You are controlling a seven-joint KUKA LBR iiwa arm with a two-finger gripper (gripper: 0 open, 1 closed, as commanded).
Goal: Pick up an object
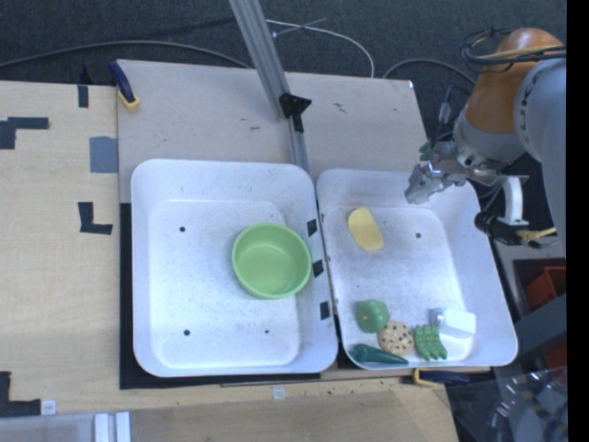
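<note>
None of the pick is done yet, as far as can be judged: every object lies loose in a bin, and the hand carries nothing that can be seen. It hangs over the far right corner of the right bin, at the end of the grey arm; whether it is spread or pressed together I cannot tell from this slanted view.

Nearest to it is the yellow piece, lying in the far left part of the right bin, apart from the hand. It looks the likeliest target. Its long axis runs from far to near, leaning slightly rightward at the near end, and neither end reads as a clear head.

Along the near edge of the same bin sit a green round lump, a speckled cookie-like thing, a dark green piece, a green toothed piece and a white block, close together. A green bowl stands upright in the left bin.

Left to do, then: reach, descend, close, lift.
</note>
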